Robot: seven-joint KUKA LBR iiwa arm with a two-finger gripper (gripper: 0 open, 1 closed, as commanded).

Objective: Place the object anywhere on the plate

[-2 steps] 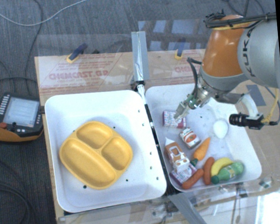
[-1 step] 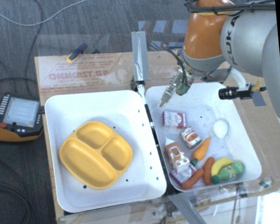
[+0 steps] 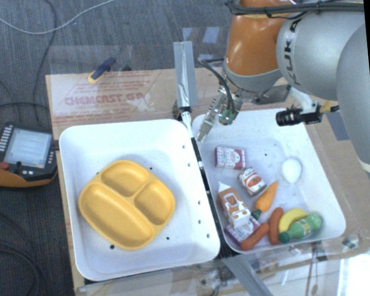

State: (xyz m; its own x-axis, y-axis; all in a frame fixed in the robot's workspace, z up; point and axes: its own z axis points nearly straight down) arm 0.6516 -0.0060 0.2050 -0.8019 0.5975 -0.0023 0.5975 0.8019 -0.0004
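Observation:
A yellow plate (image 3: pixel 126 203) with three compartments lies in the left white bin (image 3: pixel 80 142), holding nothing. The right bin (image 3: pixel 317 164) contains several toy foods: a red and white carton (image 3: pixel 230 157), a small can (image 3: pixel 252 181), a white egg (image 3: pixel 292 169), a carrot (image 3: pixel 266 197), an orange carton (image 3: pixel 231 204), a banana (image 3: pixel 290 217) and a green item (image 3: pixel 304 227). My gripper (image 3: pixel 215 123) hangs over the far left corner of the right bin, above the red and white carton. It is open, with nothing between its fingers.
The bins' shared wall (image 3: pixel 200 175) runs between the plate and the foods. A metal post (image 3: pixel 183 79) stands behind that wall, close to the gripper. A teach pendant (image 3: pixel 20 155) lies left of the bench. A blue and yellow tool (image 3: pixel 102 69) rests on the cardboard behind.

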